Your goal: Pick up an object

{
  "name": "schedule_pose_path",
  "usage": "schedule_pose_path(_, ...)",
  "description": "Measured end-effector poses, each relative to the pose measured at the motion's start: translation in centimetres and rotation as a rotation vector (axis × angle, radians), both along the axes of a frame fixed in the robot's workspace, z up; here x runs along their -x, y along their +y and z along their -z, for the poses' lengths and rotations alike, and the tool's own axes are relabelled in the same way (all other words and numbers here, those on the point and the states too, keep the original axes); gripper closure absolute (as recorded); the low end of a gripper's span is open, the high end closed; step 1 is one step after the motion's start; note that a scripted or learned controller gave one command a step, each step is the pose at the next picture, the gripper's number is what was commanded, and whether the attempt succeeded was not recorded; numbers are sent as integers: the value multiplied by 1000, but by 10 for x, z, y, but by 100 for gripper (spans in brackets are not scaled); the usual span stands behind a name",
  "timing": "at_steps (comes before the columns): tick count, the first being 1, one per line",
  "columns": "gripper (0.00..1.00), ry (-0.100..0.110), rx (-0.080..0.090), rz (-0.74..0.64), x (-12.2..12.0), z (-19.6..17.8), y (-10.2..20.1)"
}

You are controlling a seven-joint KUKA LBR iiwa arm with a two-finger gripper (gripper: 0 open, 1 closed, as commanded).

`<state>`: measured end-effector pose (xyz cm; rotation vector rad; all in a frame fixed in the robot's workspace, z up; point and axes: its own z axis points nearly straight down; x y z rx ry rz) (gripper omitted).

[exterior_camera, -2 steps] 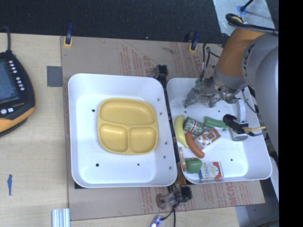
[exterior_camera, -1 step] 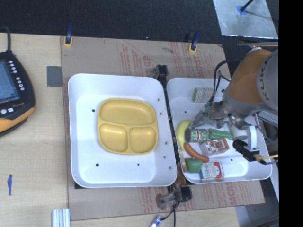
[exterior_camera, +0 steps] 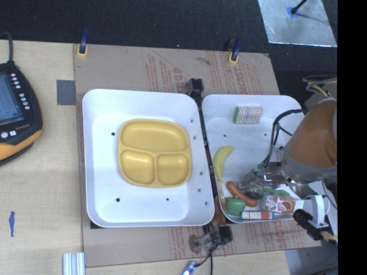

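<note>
Your banana [exterior_camera: 222,158] lies in the right bin [exterior_camera: 275,105], just beside that bin's left wall, its long axis running almost straight up and down the view with the upper tip bending toward the bin's middle. Below the banana, a red-orange sausage-shaped piece [exterior_camera: 241,194] slants down and away from the wall, and a green block [exterior_camera: 235,205] sits just under it in the bin's near-left corner. A flat printed packet [exterior_camera: 270,206] lies along the bin's near edge, beside the green block. Up by the far wall, well apart from the banana, rests a small speckled box [exterior_camera: 248,114].

Your gripper [exterior_camera: 259,179] hangs low over the bin's near half, right of the banana and close above the sausage piece; whether the jaws are open or closed, you cannot tell from here.

The left bin [exterior_camera: 97,153] carries a yellow divided plate [exterior_camera: 154,152], sitting roughly central. The middle of the right bin, between banana and box, is bare white floor. On the table [exterior_camera: 40,199], far left of the bins, sits a teach pendant [exterior_camera: 16,116].
</note>
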<state>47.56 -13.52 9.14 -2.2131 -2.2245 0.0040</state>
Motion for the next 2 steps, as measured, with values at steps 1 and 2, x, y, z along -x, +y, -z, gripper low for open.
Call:
schedule_pose_path(1,100,1,1,-4,-1,-10,-1)
schedule_pose_path(2,100,-2,0,0,-39,-101,85)
